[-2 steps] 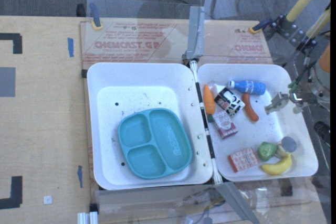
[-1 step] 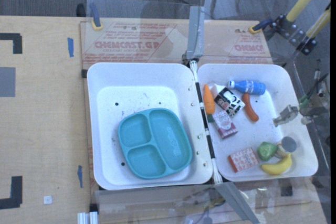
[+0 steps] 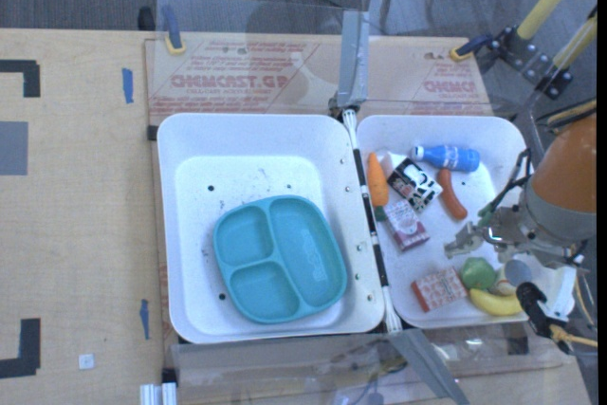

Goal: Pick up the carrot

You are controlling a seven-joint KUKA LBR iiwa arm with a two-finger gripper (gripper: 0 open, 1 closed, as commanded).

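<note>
**Approach step: carrot not yet reached**

Your tool (image 3: 471, 240) hovers over the right white plastic bin (image 3: 507, 130); its spread I cannot tell. The slim orange carrot (image 3: 377, 179) lies farther left by the divider; move there next.

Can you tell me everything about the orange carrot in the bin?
The carrot is small, smooth and orange, and looks like a plastic toy. It is thicker in the middle and narrows to its ends. It lies flat in the right bin, along the bin's left wall, pointing roughly up and down in the view. A black and white box sits just to its right. The gripper is off to the right, apart from it.
</note>
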